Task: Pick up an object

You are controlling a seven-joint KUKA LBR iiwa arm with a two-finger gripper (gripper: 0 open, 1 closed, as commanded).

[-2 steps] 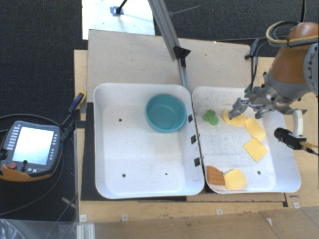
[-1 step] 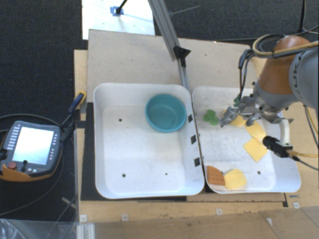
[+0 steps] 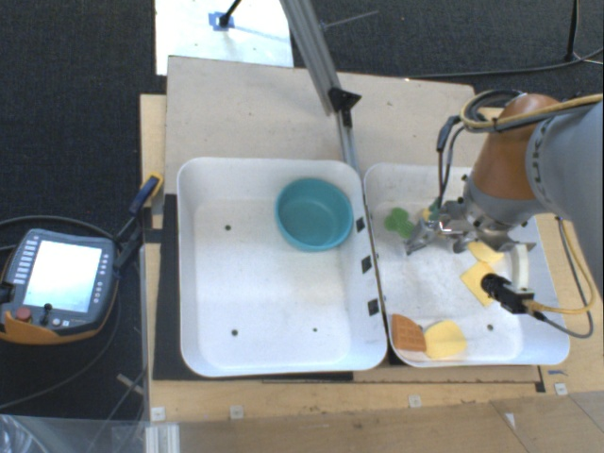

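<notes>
The gripper (image 3: 422,237) sits low over the right bin (image 3: 538,352), near its left wall, with the metal fingers angled down and to the view's left. Finger state — open or closed — cannot be determined at this resolution, and no object is visibly held between them.

Just beside the fingertips, toward the upper left, a small green object (image 3: 398,221) lies on the bin floor. A yellow block (image 3: 478,281) lies to the right of the gripper, partly under the wrist cabling; a paler yellow piece (image 3: 484,251) shows just above it, close against the arm. At the front of the same bin, an orange-brown piece (image 3: 408,333) and a rounded yellow object (image 3: 445,340) lie touching or nearly touching one another, well apart from the gripper.

The arm (image 3: 557,173) enters from the view's right, its orange band (image 3: 505,173) directly above the wrist.

The left bin (image 3: 203,343) holds a teal bowl (image 3: 313,213), upright, near its back right corner. Outside the bins, at the view's left — a teach pendant (image 3: 58,283) with a lit screen rests on the dark floor.
</notes>
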